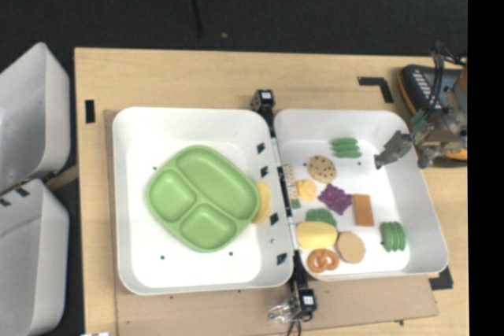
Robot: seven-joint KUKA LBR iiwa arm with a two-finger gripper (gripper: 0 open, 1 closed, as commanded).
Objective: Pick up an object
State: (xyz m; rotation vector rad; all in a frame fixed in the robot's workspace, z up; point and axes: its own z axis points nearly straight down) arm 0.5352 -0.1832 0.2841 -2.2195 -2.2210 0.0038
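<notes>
Gripper (391, 149) – grey, poised over the right edge of the right bin (417, 185), nothing seen between its fingers; whether they stand wide or narrow cannot be told.

No readable writing or labels on any item.

Left bin (126, 248) – holds one green divided plate (203, 197), three compartments, lying near the bin's centre; a yellow piece (264, 201) rests just beside the plate at the bin's right edge.

Right bin – toy food items, clustered from centre to front edge:
- green ridged piece (345, 146), toward the back edge, nearest the gripper
- speckled cookie (320, 167)
- purple piece (336, 198), centre
- orange block (363, 209), just beside the purple piece
- yellow lemon-like piece (316, 234)
- pretzel (321, 260), front edge
- tan round piece (350, 248), beside the pretzel
- green ridged piece near the front right corner (393, 236)
</notes>
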